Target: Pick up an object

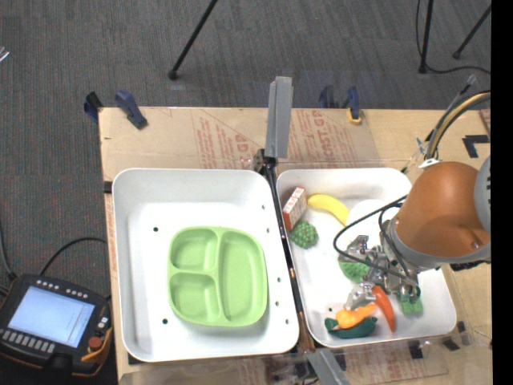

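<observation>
So the arm's hand is down low in the right bin, working the front corner of it. Honestly can't tell from this angle whether it's got anything or not, too much cable and metal in the way. Using the right bin as the reference: an orange carrot sits just beside the hand toward the bin's front wall, with an orange-and-green toy touching or nearly touching that front edge. A small green piece is by the carrot, close to the right wall. Up at the back-left of the bin there's a banana, a little red box leaning along the left wall, and a green bumpy ball next to it. Middle of that bin has some bare white floor. Left of it, the other bin holds a green divided tray, with open room all round.
</observation>
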You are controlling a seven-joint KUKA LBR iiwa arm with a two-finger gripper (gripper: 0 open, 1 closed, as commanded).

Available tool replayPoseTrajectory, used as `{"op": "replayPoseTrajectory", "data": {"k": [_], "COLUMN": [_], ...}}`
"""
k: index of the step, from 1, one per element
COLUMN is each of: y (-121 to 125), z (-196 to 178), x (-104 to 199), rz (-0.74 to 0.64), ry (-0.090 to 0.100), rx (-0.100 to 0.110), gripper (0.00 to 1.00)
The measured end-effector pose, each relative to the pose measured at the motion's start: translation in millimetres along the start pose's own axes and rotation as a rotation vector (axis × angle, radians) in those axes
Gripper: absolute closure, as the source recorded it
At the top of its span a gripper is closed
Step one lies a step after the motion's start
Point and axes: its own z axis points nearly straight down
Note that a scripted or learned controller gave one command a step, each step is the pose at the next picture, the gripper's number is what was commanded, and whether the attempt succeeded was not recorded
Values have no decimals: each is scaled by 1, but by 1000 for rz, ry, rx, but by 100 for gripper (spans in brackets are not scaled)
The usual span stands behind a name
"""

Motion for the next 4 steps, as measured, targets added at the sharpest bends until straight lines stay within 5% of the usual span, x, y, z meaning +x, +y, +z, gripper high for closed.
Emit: {"op": "replayPoseTrajectory", "data": {"k": [1, 2, 3, 4], "y": [21, 22, -20, -20], "z": [23, 16, 26, 27], "x": [-6, -5, -50, -50], "rz": [123, 117, 105, 105], "ry": [55, 61, 59, 60], "rx": [5, 5, 5, 4], "gripper": [0, 100, 100, 0]}}
